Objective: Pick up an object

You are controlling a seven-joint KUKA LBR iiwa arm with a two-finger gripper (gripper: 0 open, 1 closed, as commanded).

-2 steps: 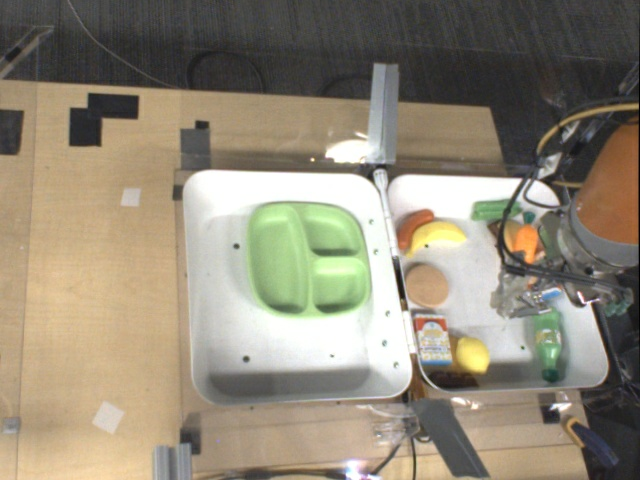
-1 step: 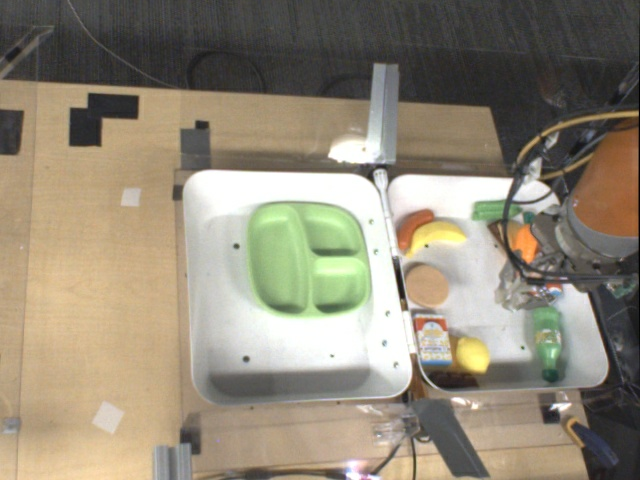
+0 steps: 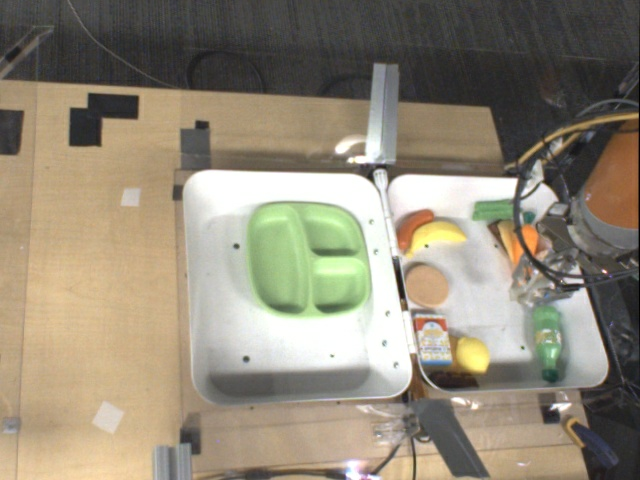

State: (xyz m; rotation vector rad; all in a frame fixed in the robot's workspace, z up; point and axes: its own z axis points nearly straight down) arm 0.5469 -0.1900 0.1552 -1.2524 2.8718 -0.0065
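desk (image 3: 90, 298) is light wood, two white bins side by side on it. near edge of the right bin (image 3: 500, 313): a small carton (image 3: 431, 338) with red and blue print at the front left, a lemon (image 3: 472, 354) touching its right side, something dark just in front of the lemon, too shadowed to tell. a green bottle (image 3: 547, 340) lies along the right wall near the front corner, cap end pointing to the near side. middle of the bin: a round tan disc (image 3: 428, 285) close to the left wall, flat. farther back: a banana (image 3: 438, 233) with an orange-red thing (image 3: 413, 222) tucked against its left end, touching. a carrot (image 3: 514, 240) lies slanted toward the back right, and a flat green piece (image 3: 495, 209) sits just behind it near the far wall.

end effector (image 3: 540, 280) hangs over the right side of the right bin, between the carrot and the bottle, close to both. it reads as a blurred metallic cluster; cannot tell how it is set or whether anything is in it. the arm (image 3: 610, 193) comes in from the right, orange band showing, with yellow and black cables (image 3: 560, 148) looping above it.

left bin (image 3: 215, 268) holds a green divided tray (image 3: 306, 257), one long compartment on the left and two smaller ones on the right, sitting about centre. a metal post (image 3: 383, 113) stands at the far end of the seam between the bins. black squares (image 3: 100, 116) are marked on the far left of the desk.
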